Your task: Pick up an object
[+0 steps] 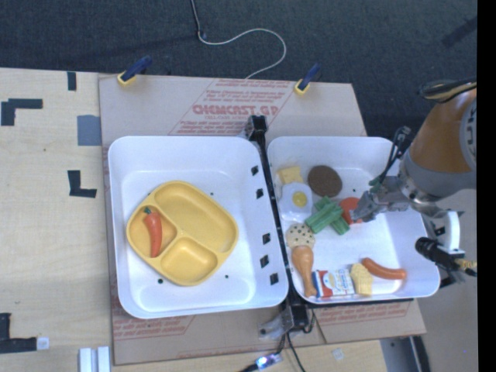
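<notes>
Camera view: my arm (446, 142) comes in from the right over the right bin (403, 246), and the gripper (363, 210) sits low next to a small red piece (350, 204) and the green toy (328, 215). I can't tell if the pincer is wide or narrow, since it reads as a dark blur at the tip and I see nothing between it. The likely target is the red piece, mid-bin and just right of the green toy; they touch or nearly touch. Too little of the red piece shows to call its axis or heading. The green toy's long axis runs near-left to far-right on a slant. Clutter around it: a brown disc (325, 180) farther back, a fried egg (297, 201) to the left, a drumstick (302, 258) near-left, and a sausage (384, 269) and a carton (333, 282) at the near wall. My guess at the risks: closing catches the green toy along with the red piece, or nudges the red piece under it and comes up with nothing; a bare pinch on an edge could slip on lift. In the left bin (124, 177) a yellow tray (205, 208) carries a red pepper (153, 229), well apart from the work.
</notes>
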Controlling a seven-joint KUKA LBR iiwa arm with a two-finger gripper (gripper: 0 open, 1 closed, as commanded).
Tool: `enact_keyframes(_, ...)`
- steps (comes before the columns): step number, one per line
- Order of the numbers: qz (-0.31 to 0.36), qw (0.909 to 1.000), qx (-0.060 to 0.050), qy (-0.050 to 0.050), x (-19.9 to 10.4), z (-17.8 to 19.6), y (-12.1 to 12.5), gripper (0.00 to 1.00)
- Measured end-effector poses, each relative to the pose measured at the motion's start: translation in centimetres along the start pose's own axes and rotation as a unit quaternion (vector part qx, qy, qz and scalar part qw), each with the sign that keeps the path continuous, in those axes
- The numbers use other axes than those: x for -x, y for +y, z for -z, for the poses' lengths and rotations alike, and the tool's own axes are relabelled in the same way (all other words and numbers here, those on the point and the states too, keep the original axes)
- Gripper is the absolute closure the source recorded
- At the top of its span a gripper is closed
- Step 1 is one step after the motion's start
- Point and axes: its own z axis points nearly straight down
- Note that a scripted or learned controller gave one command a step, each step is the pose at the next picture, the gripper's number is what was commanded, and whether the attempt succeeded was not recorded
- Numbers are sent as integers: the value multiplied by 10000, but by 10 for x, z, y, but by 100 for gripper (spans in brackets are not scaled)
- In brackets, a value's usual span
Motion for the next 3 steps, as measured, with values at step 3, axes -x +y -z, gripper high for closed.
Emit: enact_keyframes(3,22,10000,-8,10,-53,90,16,100)
